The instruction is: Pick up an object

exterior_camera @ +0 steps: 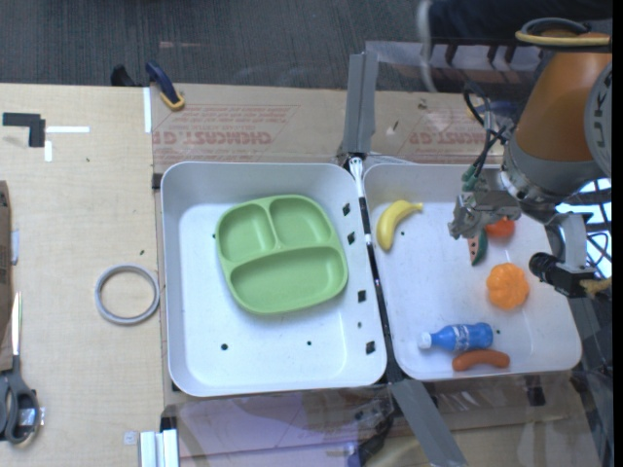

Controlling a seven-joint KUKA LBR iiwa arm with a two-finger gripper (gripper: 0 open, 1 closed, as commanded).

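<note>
The right bin [545, 353] holds a yellow banana [394, 221] at its back left and an orange fruit [507, 286] toward the right. A blue bottle [459, 338] and a reddish sausage [480, 360] lie near the front wall. My gripper [470, 230] hangs low over the back middle of this bin, to the right of the banana. A small red and green piece [477, 249] lies right under it, and an orange-red piece [500, 228] shows just beside it. The gripper body hides how they touch.
The left bin [185, 339] carries a green divided plate [281, 254]. A tape ring [127, 293] and scissors [16, 405] lie on the bench to the left. A blue clamp [165, 87] sits at the back. The arm's orange band [569, 76] looms over the right bin's far corner.
</note>
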